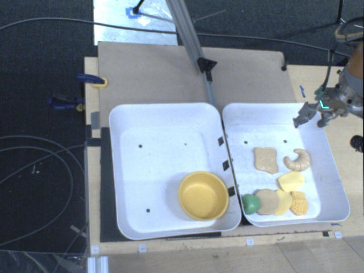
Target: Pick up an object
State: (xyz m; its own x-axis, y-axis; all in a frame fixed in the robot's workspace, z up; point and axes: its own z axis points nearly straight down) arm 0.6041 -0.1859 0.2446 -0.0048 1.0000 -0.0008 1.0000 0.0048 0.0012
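My gripper (312, 119) hangs over the right bin's (267, 121) far right edge, open, with nothing between its fingers. Below it in that bin lie a tan bread slice (265, 160), a curled croissant (298, 160), a pale yellow wedge (291, 181), a round beige biscuit (266, 201), a yellow ridged piece (299, 203) and a green piece (250, 203). A yellow bowl (203, 195) sits at the near right of the left bin (148, 152).
A grey pole (190, 36) slants down from the top to the gap between the bins. Blue and yellow clamps (91, 81) grip the bench's left edge. Cables run over the dark floor at left.
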